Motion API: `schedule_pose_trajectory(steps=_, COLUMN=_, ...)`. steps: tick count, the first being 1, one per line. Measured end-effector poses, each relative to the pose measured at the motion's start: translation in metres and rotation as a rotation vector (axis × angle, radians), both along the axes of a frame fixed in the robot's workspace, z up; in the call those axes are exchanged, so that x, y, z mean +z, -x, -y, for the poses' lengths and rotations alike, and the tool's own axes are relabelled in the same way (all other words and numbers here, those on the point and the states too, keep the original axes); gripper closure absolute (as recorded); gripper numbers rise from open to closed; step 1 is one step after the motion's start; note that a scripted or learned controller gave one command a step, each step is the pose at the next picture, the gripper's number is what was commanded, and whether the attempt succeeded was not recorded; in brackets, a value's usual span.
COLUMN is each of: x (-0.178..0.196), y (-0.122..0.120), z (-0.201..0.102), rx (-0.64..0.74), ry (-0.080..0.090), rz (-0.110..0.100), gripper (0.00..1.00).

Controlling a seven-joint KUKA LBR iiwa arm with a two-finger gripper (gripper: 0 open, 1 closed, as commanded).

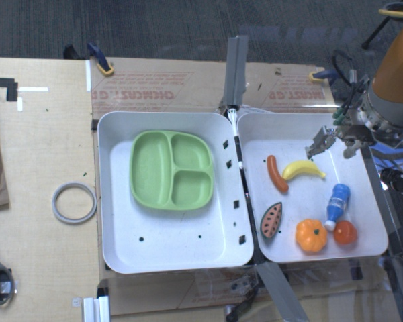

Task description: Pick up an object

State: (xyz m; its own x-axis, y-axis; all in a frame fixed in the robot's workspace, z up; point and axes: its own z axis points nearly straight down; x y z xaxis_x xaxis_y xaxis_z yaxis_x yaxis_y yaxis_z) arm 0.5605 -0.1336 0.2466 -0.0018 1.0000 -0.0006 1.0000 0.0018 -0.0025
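Overhead, the tool [336, 143] is hovering with fingers apart, gripping nothing, just above the banana [303, 171] in the right bin [369, 200].

The two bins [114, 200] were white. A light green plate [172, 171] had three parts. The banana [303, 171] was yellow and the sausage [277, 174] was red. The watermelon slice [271, 220] was red with dark seeds and a green edge. The pumpkin [310, 236] was orange, the tomato [345, 233] red, and the bottle [336, 205] blue with a white cap.
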Motion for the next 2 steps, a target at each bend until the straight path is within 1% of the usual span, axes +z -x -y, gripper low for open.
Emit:
schedule_pose_trajectory(steps=1, x=-0.056, y=-0.058, z=-0.087, rx=-0.001, ry=0.001, rz=0.0, gripper=0.0)
schedule_pose_trajectory(steps=2, x=-0.156, y=-0.011, z=-0.041, rx=-0.005, ry=0.0, rz=0.0, gripper=0.0)
